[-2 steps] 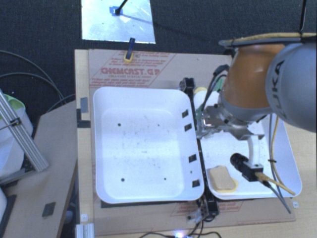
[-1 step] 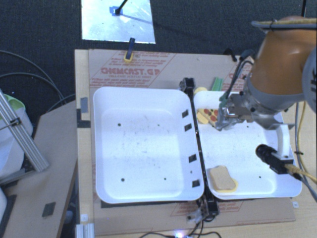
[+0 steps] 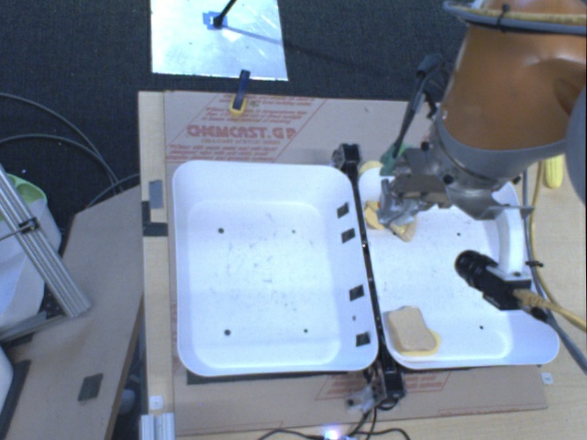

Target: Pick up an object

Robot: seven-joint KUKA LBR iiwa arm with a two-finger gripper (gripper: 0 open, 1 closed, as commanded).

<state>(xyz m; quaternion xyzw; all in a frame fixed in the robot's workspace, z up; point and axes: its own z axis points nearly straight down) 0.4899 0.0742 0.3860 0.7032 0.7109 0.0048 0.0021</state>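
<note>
My gripper (image 3: 394,212) is low over the far left part of the right bin (image 3: 459,337), close to the divider between the two bins. A pale yellow object (image 3: 373,214) lies right beside it and partly under it, and a bit of the same colour shows on its other side. A whitish round object (image 3: 369,183) sits just behind that, in the bin's far left corner. A tan, rounded block (image 3: 412,329) lies flat at the near left corner of the right bin, well apart from the gripper.
The left bin (image 3: 266,264) stands beside the right one, their rims meeting at a dark divider with clips (image 3: 358,255). The arm's large orange and grey body (image 3: 514,71) hangs over the far right of the right bin. Both bins rest on a cardboard sheet (image 3: 248,126).
</note>
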